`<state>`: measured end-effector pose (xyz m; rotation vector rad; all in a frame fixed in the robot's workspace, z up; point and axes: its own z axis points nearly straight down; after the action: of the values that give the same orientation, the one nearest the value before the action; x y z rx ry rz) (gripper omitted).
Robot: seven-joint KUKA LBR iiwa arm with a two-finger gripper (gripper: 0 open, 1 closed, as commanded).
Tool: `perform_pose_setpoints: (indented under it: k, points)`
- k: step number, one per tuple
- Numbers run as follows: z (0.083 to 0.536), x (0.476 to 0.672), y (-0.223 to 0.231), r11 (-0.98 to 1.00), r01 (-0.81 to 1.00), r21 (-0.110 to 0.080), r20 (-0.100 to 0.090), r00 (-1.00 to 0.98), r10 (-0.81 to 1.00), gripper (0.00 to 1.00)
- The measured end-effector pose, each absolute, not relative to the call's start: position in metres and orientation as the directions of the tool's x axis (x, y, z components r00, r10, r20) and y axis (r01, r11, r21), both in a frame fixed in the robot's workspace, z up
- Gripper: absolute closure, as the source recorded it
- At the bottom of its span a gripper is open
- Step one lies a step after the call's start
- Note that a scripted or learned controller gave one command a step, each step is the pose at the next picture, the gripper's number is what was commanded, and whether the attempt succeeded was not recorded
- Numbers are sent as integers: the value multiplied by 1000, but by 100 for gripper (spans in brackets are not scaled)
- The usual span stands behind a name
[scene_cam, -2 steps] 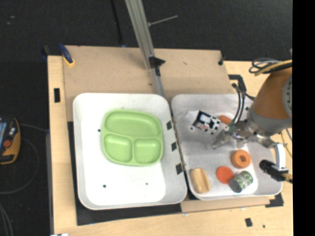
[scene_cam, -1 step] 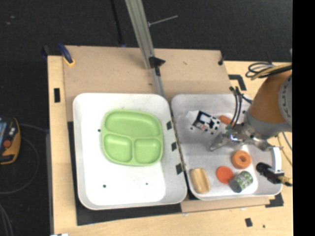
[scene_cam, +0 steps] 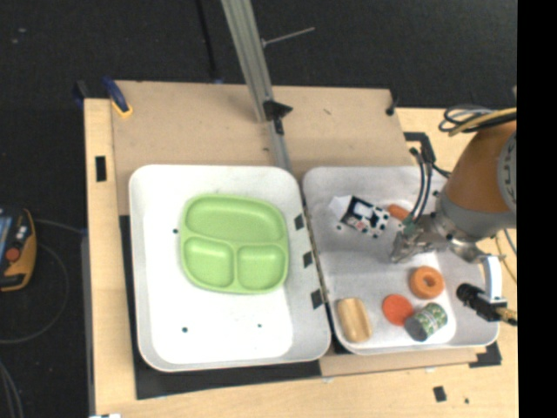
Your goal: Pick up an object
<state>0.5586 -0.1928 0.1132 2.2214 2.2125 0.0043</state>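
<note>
Camera view — gripper (scene_cam: 404,249) low in right bin (scene_cam: 348,259), beside orange ring (scene_cam: 426,282); finger spread unclear — cannot tell. Green plate (scene_cam: 234,243) in left bin (scene_cam: 157,268).

Tan counter (scene_cam: 200,124) carries two shallow white bins side by side, touching at the middle: left bin (scene_cam: 157,320) and right bin (scene_cam: 326,190). A grey metal post (scene_cam: 252,59) rises from the counter's far side.

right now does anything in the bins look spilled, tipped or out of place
Nothing is spilled or broken. The green can lies on its side, touching the red piece in the right bin. The green divided plate lies flat.
</note>
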Motion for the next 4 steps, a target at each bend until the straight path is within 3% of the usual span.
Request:
perform_pose_setpoints:
  k: [2,4]
  points:
    - [215,563,-200,3,1000,7,-3,-3,1000,100]
    - [240,585,-100,7,1000,3,0,-7,1000,100]
